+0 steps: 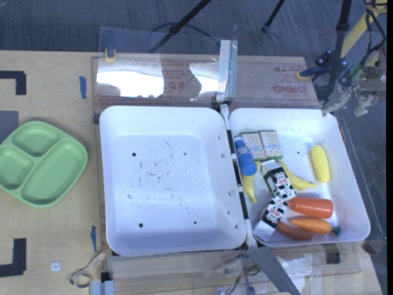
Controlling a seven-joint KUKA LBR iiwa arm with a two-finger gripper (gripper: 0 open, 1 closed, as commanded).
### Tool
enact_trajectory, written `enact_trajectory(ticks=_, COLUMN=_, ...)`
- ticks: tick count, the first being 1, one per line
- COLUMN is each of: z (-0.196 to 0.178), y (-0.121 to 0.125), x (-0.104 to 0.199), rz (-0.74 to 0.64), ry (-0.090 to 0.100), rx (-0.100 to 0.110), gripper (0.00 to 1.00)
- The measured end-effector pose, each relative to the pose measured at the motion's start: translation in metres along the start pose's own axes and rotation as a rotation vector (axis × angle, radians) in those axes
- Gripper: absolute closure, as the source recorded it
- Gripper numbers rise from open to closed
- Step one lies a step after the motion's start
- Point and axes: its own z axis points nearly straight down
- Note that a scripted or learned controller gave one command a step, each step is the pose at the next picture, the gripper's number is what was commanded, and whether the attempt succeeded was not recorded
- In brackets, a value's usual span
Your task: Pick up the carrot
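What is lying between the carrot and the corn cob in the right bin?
In the camera view, an orange-red pepper-like toy lies between the carrot and the corn cob, with a banana's tip nearby.

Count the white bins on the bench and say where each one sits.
2. The left bin sits mid-bench beside the green plate; the right bin adjoins it and holds the toy food, including the carrot. None seems hidden.

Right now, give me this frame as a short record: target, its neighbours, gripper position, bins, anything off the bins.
target: carrot, lying at the near edge of the right bin
neighbours: orange pepper just behind it, cow-print carton to its left
also in bin: corn cob, banana, blue bottle
gripper: above the bin's far right corner, away from the carrot
left bin: white
off bins: green divided plate
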Motion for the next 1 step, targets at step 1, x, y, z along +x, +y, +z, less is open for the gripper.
enact_trajectory(ticks=1, z=-0.0271, y=0.0099, x=-0.0134, rz=0.181, ry=-0.002, rx=-0.003, gripper=0.00)
